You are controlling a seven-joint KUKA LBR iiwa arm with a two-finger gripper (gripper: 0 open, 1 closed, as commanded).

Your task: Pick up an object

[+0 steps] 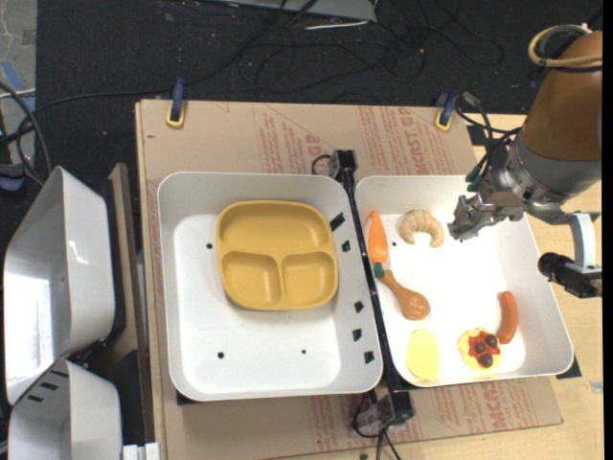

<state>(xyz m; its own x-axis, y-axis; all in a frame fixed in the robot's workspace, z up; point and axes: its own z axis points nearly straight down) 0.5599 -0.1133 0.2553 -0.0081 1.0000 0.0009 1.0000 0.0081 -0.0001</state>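
Croissant lay in the right bin, upper middle, flat on the bin floor. Hand sat just beside its right end, low over the bin; couldn't tell if it touched the pastry. Nothing visible between the fingers. Couldn't tell how far apart the fingers were either, the dark hand blurs into its own shadow from this angle.

Rest of the right bin: carrot along the left wall, wooden spoon below it with the bowl end toward the middle, yellow oval piece near the front edge, small tart with dark and red berries next to it, sausage just right of the tart, lying roughly upright in the view.

Left bin held a yellow divided plate, three compartments, set toward the back.

Both bins sat side by side on the cardboard-covered tabletop, arm coming in from the right.
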